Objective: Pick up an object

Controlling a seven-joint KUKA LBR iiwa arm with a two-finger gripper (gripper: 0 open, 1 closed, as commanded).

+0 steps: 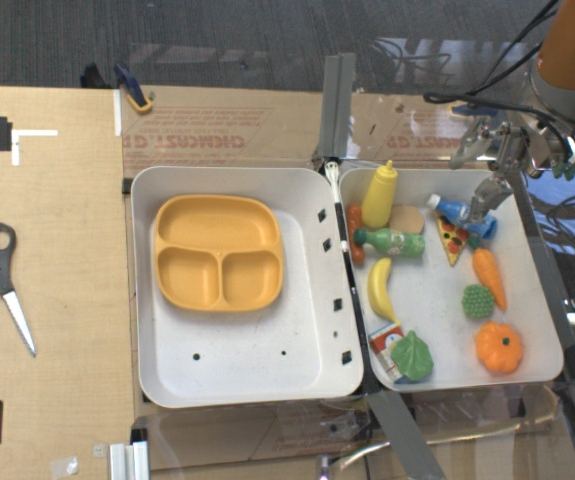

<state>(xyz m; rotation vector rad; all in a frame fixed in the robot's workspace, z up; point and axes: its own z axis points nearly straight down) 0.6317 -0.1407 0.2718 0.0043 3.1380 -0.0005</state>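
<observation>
Hovering at the right bin's (pixel 542 298) one o'clock, the gripper (pixel 484 206), grip state indiscernible, nears the blue toy (pixel 454 212); nothing lifted yet.

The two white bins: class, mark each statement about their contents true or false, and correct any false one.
1. The yellow divided plate lies in the left bin. True.
2. The banana lies in the left bin. False: it lies in the right bin.
3. The pumpkin sits near the right bin's front right corner. True.
4. The mustard bottle is by the right bin's front edge. False: it is near the back edge.
5. The claw is over the left bin. False: it is over the right bin, by the blue toy.
</observation>
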